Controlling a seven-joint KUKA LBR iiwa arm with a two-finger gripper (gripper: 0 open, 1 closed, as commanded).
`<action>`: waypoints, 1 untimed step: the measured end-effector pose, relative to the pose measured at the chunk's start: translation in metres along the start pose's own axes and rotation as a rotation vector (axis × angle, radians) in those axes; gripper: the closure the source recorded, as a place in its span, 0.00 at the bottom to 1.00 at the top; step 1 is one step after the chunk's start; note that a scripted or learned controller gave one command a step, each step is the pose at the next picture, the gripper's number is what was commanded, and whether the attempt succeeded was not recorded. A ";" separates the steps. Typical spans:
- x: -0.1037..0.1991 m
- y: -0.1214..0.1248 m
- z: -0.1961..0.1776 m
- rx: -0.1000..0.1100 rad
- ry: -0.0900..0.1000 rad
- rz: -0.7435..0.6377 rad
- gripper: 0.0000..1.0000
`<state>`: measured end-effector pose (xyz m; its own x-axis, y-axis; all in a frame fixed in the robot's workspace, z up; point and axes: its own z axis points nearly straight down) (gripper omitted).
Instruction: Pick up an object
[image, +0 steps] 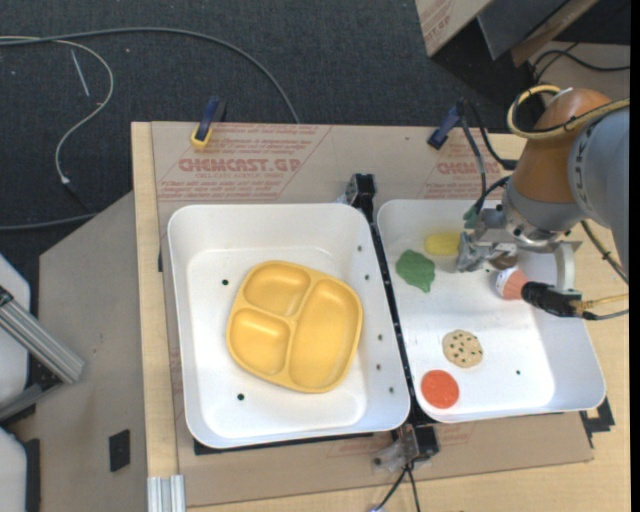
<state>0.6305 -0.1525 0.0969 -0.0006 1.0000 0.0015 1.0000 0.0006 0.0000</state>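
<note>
Lowering squarely over the yellow piece (441, 243) is advised for the gripper (478, 252), whose opening cannot be told.

Two white bins (190, 300) on bench (150, 200)

The arm (585, 150) runs off the right edge, so most of it is cut. The claw (478, 250) is too small and cluttered to read, and it covers part of the yellow item (440, 244) behind it. That orange-and-white thing (510, 285) is half tucked under the wrist, can't tell what it is. The worktop (300, 150) is clipped at the bottom.
</note>
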 end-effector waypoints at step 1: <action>0.003 0.000 -0.044 -0.004 -0.002 0.000 1.00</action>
<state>0.6301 -0.1495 0.1406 -0.0010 1.0000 -0.0006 1.0000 0.0010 0.0039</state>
